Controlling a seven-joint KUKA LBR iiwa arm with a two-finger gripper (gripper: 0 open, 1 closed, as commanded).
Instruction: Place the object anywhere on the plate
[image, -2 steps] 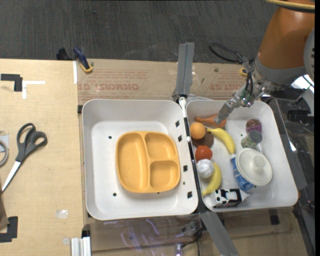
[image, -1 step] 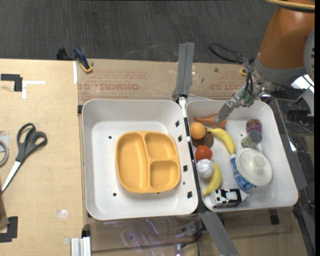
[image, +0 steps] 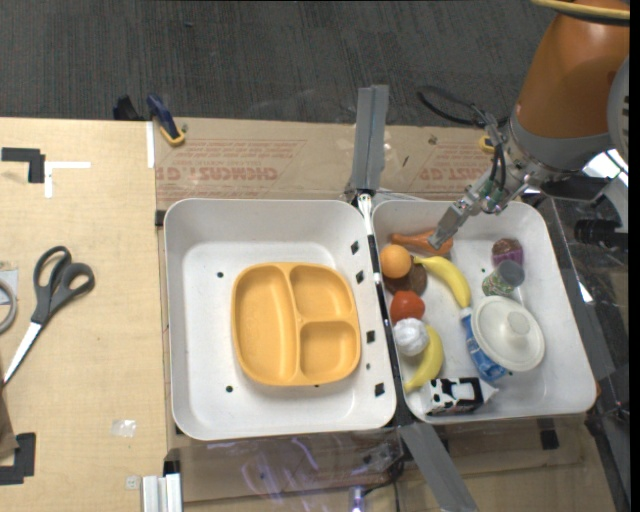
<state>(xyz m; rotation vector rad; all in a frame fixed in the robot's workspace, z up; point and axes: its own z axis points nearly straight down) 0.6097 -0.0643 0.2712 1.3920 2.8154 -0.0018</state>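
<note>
A yellow three-section plate (image: 296, 322) lies in the middle of the left bin (image: 190, 330). My gripper (image: 441, 238) reaches down into the back of the right bin (image: 560, 300). Its tip is at the right end of an orange carrot-shaped piece (image: 408, 241), touching it or just above it. Close by lie an orange ball (image: 396, 261), a yellow banana (image: 452, 279) and a red tomato (image: 407, 305). The arm's orange band (image: 575, 70) hangs over the bin's far right corner.
The right bin also holds a white ball (image: 408, 335), a second banana (image: 428, 362), a black-and-white cow toy (image: 455, 394), a white lidded bowl (image: 508, 334), a grey cup (image: 503, 280) and a purple item (image: 506, 250). Scissors (image: 50, 290) lie on the bench at left.
</note>
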